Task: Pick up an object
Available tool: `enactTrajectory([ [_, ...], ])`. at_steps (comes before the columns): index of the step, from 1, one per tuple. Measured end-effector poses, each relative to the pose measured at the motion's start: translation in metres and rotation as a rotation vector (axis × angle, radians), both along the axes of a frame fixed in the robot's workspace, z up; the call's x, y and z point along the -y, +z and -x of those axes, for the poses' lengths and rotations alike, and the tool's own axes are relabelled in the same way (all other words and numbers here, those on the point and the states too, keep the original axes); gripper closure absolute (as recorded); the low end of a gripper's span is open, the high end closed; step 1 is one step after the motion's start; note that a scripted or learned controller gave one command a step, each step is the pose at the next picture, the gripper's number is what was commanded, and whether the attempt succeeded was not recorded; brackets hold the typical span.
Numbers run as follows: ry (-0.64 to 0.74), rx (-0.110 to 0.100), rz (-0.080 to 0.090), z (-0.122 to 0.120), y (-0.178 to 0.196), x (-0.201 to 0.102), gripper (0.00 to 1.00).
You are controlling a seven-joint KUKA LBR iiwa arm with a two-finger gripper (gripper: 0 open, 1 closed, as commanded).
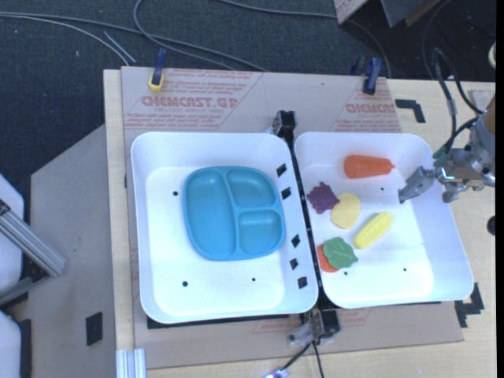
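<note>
Gripper [429, 181] hung over right bin [441, 278], fingers apart, holding nothing. Carrot [367, 166] lay nearest, to its left. Advised: centre over carrot, descend straight, close across its width.

Bright, even overhead light; mild glare on the white bins [157, 164]; soft shadows, slight overall blur.

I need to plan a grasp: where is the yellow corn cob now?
The yellow corn cob lies in the right bin, near its middle, right of the pale yellow piece and up-right of the green leafy piece.
</note>
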State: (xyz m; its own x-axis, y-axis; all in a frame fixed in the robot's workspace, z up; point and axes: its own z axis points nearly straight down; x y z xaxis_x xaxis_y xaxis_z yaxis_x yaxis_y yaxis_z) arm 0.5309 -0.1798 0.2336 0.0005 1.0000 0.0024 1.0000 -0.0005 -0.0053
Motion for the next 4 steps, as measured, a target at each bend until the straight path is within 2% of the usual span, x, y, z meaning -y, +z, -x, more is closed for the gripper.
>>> enactTrajectory([
  [2,0.001,0.000,0.000,-0.011,-0.097,0.001,0.00],
  [3,0.001,0.006,0.001,-0.012,-0.082,0.001,1.00],
  [4,0.001,0.013,0.005,-0.013,-0.018,0.006,1.00],
])
